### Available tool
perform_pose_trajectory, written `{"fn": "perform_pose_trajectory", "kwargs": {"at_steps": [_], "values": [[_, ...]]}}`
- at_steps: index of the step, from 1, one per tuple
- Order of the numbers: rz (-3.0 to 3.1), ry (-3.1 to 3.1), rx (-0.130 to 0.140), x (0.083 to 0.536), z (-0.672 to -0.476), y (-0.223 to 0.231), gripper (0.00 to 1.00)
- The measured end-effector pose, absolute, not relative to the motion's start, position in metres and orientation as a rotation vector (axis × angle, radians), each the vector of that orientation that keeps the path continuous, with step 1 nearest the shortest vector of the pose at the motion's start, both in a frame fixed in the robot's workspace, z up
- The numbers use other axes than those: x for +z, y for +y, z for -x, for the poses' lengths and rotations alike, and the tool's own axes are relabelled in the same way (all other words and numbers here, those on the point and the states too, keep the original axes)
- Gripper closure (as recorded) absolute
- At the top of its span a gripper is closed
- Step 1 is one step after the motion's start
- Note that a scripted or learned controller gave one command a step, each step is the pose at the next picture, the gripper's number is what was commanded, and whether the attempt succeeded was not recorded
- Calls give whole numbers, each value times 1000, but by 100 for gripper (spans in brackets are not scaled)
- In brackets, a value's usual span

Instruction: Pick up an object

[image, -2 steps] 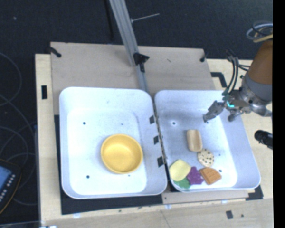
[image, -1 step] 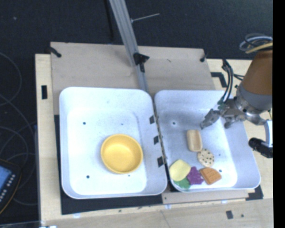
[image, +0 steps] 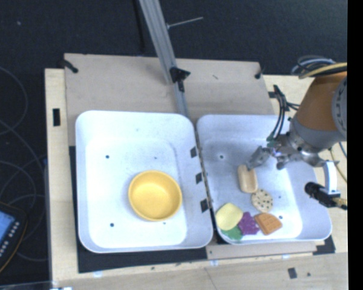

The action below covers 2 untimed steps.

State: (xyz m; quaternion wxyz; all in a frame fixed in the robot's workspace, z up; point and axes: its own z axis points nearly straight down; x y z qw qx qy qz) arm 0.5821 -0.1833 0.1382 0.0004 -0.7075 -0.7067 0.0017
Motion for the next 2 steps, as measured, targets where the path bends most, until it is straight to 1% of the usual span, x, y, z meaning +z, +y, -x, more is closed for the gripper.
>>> {"fn": "perform_pose_trajectory", "kwargs": {"at_steps": [1, 2], "values": [[2230, -2220, -1, 103, -584, -186, 0], [2238, -2221, -8, 117, -586, -187, 100]]}}
